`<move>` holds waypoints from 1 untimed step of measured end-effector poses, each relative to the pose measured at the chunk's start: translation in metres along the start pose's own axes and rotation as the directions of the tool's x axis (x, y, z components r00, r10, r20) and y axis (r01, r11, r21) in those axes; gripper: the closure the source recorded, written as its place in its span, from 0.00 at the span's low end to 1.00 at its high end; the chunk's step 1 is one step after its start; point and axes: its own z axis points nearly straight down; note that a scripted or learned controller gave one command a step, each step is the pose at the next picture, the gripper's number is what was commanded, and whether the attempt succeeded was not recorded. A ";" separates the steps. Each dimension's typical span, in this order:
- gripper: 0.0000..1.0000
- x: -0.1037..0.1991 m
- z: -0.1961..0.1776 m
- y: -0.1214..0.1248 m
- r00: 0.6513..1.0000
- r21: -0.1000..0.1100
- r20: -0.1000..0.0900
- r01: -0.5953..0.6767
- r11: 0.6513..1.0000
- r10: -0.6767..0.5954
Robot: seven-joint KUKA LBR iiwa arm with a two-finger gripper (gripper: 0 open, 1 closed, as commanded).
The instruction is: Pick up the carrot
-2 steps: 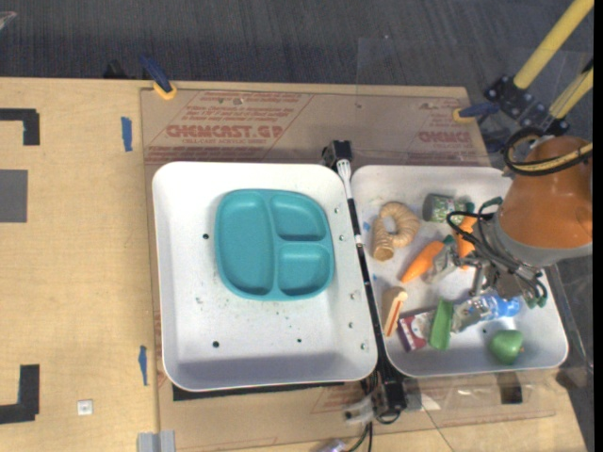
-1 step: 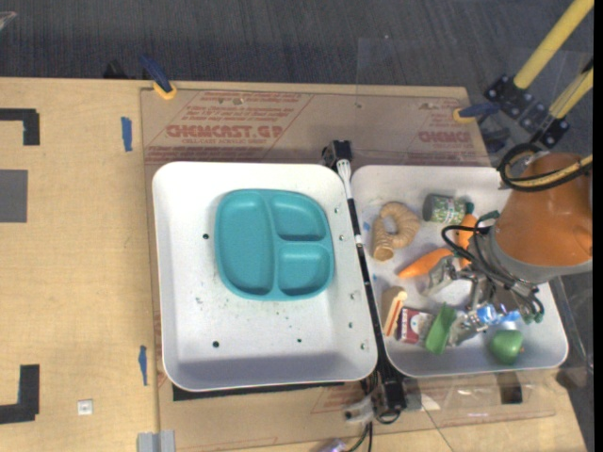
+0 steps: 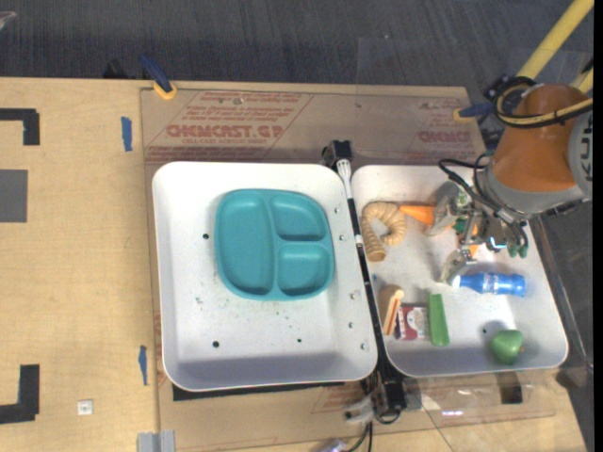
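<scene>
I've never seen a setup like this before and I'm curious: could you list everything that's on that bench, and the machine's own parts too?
Bins: two, white, side by side; left bin, right bin.
Divided plate: one, teal, middle of the left bin.
Carrot: one, orange, top of the right bin.
Croissant: one, tan, curled just left of the carrot.
Bottle: one, blue, lying on its side at the right.
Green stick: one, lower middle of the right bin.
Small red and white packet: one, left of the green stick.
Green round fruit: one, lower right corner.
Arm: one, grey with orange band, entering from the right.
Hand: one, over the right bin, near the bottle.
</scene>
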 end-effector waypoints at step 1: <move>0.00 -0.019 0.000 0.028 0.998 0.001 0.001 -0.056 0.998 0.056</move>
